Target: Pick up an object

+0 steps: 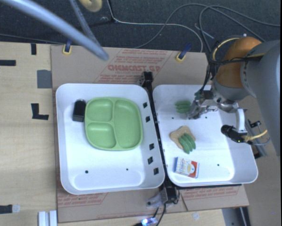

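Note:
In the right bin (235, 166) a small green object (182, 107) lies near the far left part. My gripper (195, 111) is low over the bin, right beside that green object and touching or nearly touching its right end. A tan and green toy (184, 139) lies in the bin's middle. A small white, red and blue box (185, 167) lies near the front. The grey arm with its orange band (235, 62) comes in from the right.
The left bin (70, 164) holds a green divided plate (114, 123) and a small black block (78, 110) at the plate's left. A black divider strip (153, 131) runs between the bins. Cables cross the dark floor behind the bench.

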Controlling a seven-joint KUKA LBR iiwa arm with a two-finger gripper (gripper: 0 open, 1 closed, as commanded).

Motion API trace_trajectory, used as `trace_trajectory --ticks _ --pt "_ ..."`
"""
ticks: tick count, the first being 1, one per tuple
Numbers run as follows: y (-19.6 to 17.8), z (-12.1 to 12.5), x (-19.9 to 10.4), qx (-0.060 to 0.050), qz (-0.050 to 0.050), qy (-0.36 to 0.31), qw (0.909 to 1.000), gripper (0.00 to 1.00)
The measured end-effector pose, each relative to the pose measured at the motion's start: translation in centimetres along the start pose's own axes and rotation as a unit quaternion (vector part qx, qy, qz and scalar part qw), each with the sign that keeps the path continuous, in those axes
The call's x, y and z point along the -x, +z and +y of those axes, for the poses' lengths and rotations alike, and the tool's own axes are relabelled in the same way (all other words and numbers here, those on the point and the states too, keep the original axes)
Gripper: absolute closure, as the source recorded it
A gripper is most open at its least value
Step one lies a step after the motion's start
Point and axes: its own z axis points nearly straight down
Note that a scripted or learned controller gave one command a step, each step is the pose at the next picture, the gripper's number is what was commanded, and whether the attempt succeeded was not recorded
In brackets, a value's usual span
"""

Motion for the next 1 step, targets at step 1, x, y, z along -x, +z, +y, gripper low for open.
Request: trace_trajectory --ticks 1 --pt "-5.88 -0.22 0.77 0.002 0.000 0.001 1.0000 1.00"
